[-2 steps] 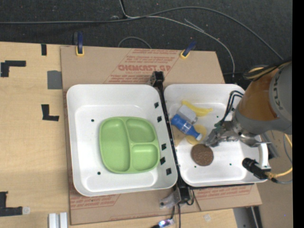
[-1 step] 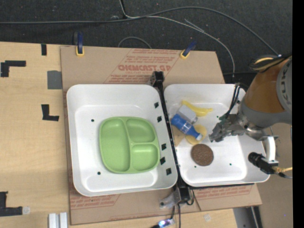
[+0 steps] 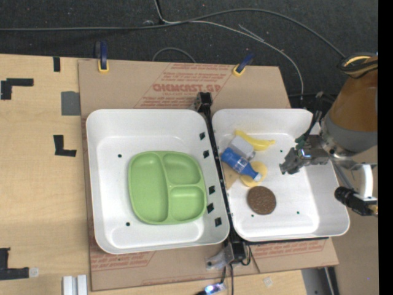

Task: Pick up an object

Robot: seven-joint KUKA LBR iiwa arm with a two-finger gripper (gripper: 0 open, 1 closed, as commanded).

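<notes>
Orange-banded arm (image 3: 359,103) positions gripper (image 3: 293,163), finger state indeterminate, right of brown disc (image 3: 261,200) and blue bottle (image 3: 234,159); no object lifted yet.

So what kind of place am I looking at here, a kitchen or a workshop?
Most likely a robotics lab bench set up for grasping trials. A grey arm with an orange band reaches over two shallow white plastic bins, which sit on brown cardboard clamped to a wooden bench, with black cables trailing behind.
</notes>
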